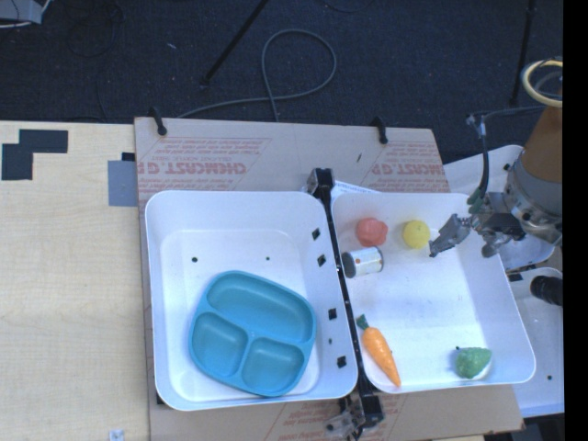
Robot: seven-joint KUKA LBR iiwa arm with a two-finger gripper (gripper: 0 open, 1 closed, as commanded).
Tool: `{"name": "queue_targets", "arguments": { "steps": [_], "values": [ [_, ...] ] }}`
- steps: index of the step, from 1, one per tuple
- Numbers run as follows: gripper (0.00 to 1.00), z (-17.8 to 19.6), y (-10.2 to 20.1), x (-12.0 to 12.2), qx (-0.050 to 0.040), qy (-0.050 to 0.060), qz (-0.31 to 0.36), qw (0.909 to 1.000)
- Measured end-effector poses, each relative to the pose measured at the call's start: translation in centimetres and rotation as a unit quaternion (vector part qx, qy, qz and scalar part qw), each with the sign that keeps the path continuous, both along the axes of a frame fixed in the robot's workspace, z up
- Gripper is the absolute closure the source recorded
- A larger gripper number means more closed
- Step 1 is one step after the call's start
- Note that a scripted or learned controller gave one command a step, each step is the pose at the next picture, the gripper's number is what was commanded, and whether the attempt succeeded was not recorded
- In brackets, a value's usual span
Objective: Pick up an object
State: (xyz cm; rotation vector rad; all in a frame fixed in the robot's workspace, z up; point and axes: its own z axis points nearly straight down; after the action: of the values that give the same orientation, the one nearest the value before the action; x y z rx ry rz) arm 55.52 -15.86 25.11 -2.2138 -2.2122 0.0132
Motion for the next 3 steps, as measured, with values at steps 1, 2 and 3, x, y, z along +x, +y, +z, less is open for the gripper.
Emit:
{"name": "queue_targets", "arguments": {
  "steps": [1,2,3],
  "values": [
    [0.00,0.4,0.0,0.2,-0.0009,-0.004,0.001,1.0000],
    [0.00,-4.3,0.3,0.0,0.0003,-0.001,0.001,1.0000],
    [0.00,-9.5,1.2,-0.1,0.0006,-0.001,0.000,1.0000]
  ]
}}
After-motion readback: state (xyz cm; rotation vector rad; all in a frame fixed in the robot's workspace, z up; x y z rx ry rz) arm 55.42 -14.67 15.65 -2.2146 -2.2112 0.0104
